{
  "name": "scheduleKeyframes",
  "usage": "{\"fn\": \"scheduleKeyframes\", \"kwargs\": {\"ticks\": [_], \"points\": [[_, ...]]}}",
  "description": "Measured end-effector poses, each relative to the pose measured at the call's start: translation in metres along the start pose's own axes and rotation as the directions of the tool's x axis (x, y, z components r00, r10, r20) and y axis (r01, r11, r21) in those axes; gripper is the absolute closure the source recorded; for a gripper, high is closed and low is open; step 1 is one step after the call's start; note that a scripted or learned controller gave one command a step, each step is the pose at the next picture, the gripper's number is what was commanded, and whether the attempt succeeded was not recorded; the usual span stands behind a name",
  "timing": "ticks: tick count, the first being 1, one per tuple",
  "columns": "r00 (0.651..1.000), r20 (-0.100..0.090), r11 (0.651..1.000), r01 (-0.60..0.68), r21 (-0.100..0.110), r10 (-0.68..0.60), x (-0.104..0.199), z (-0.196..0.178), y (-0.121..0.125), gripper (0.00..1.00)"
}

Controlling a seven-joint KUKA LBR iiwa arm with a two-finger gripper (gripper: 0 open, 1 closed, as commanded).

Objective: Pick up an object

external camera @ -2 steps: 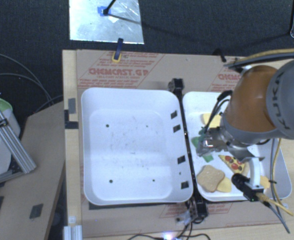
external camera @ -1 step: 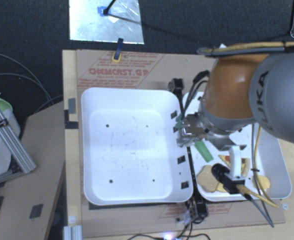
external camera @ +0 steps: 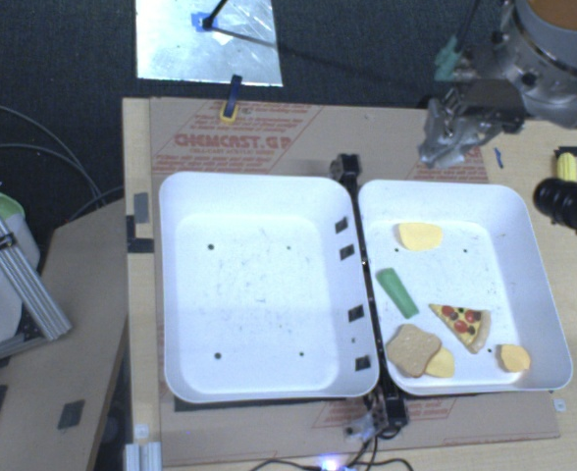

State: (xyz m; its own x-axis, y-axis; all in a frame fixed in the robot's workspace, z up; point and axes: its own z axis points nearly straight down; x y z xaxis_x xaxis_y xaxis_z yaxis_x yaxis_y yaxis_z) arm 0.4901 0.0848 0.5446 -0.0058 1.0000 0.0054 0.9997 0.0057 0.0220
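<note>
Nearest me in the right-hand shallow white plastic bin (external camera: 539,263) sit the small flat bits: a tan bread-slice toy (external camera: 411,348) at about 7 o'clock in the bin, touching a yellow wedge (external camera: 442,364), with a small orange-yellow chunk (external camera: 512,358) over at 5 o'clock. Just past those is the pizza-slice toy with red dots (external camera: 464,324), then the green stick-shaped block (external camera: 398,291) near the bin's middle, and a flat yellow oval piece (external camera: 419,235) toward 12 o'clock.

I'd go for the green stick. It looks like light, rigid plastic, probably a bit slick, and it stands clear of its neighbours, so I'd pinch across its narrow width at mid-length.

The pincer (external camera: 448,137) hangs beyond the bin's far rim, over the cardboard-covered tabletop (external camera: 269,137), grasping nothing. Released or clenched, I can't tell.
</note>
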Motion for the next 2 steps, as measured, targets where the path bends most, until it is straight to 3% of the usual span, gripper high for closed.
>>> {"fn": "scheduleKeyframes", "kwargs": {"ticks": [1,2], "points": [[1.000,0.009,0.999,-0.012,0.032,0.012,-0.069,0.169,0.048,1.00],[1.000,0.005,0.999,-0.009,0.037,0.008,-0.083,0.316,-0.012,1.00]]}}
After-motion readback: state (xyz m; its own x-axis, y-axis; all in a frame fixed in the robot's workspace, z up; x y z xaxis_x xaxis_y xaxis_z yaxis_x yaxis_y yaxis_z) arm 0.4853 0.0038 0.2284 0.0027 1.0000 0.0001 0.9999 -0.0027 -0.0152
